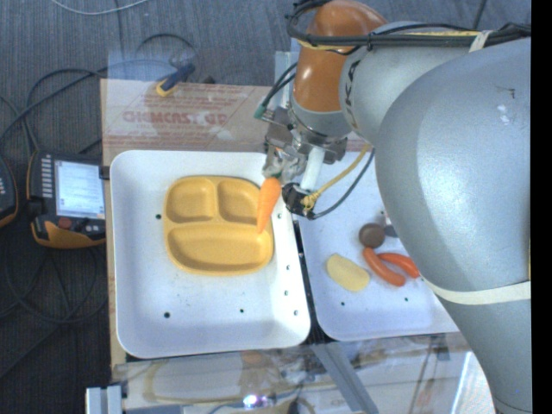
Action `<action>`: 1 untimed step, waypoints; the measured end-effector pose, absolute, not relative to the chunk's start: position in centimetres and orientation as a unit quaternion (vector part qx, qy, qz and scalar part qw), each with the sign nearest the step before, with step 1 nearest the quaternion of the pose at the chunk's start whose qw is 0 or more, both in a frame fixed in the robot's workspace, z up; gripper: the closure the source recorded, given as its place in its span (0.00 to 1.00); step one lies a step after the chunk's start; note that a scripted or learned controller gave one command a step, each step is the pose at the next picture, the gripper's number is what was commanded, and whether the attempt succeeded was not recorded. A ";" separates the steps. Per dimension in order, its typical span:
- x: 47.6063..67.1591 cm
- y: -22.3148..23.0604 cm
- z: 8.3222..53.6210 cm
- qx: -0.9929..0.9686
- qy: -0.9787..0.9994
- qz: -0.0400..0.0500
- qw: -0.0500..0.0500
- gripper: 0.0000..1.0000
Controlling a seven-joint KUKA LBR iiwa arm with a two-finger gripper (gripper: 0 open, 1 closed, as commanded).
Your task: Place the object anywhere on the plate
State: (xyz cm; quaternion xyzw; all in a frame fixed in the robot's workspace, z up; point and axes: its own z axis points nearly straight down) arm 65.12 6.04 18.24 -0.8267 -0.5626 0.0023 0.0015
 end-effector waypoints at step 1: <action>65.1 6.0 18.2 -0.827 -0.563 0.002 0.001 0.00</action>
